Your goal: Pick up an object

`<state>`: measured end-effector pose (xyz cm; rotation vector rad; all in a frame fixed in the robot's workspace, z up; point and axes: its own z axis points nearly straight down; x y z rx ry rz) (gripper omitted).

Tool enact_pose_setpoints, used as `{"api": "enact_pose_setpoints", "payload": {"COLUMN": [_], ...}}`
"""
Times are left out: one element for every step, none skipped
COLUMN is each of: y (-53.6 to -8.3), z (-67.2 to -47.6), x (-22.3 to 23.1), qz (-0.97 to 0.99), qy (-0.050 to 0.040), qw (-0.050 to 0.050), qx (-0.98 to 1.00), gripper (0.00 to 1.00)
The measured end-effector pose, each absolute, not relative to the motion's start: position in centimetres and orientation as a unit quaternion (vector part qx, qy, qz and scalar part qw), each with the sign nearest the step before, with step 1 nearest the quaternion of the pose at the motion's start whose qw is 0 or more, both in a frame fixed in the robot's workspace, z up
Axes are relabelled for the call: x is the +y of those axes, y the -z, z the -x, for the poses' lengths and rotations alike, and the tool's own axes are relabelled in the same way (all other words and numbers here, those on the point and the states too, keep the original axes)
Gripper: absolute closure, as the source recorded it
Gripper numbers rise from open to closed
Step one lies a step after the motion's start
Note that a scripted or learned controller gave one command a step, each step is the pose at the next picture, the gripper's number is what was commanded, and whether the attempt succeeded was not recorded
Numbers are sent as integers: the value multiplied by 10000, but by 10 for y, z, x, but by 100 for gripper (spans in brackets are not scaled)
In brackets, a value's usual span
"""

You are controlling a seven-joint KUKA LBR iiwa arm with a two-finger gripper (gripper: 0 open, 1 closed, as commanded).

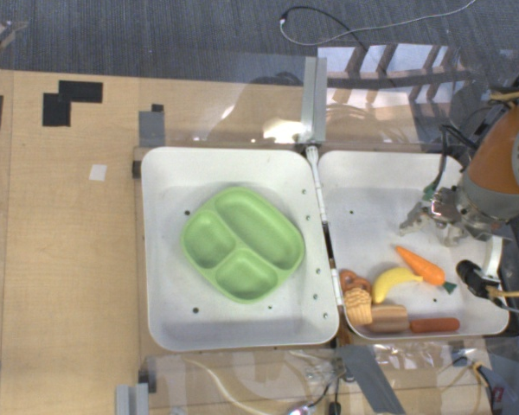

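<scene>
- Landmark: the carrot (420, 266), orange with a green tip, lying at a slant on the floor of the right bin (372, 197).
- Nearest the viewer, below the carrot: a red sausage-shaped piece (433, 324) along the bin's front wall, with a tan block (387, 318) just to its left.
- Left of the carrot and lower: a yellow banana (395, 281), touching or nearly touching a ridged tan piece (357, 301); a brown piece (353, 279) sits just behind that one.
- Just above the carrot, toward its right: the hand (438, 213), at the end of the grey arm (502, 158) with its orange band, hanging over bare bin floor. Its fingers appear spread a little and nothing lies between them; whether it touches the floor cannot be told.
- Far left of the carrot: the left bin (164, 301), carrying a green divided plate (243, 244) with three compartments.
- Beyond both bins: the pale wooden desk (60, 232).
</scene>
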<state>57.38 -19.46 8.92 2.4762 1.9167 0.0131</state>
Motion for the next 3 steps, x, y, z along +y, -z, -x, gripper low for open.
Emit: {"api": "enact_pose_setpoints", "payload": {"y": [-90, -91, -102], "z": [-534, -498, -501], "x": [-156, -154, -152], "qz": [-7926, -7827, -7814], "qy": [-43, -56, -86], "qw": [42, 65, 77], "qx": [6097, 6224, 6239], "gripper": [0, 0, 100]}}
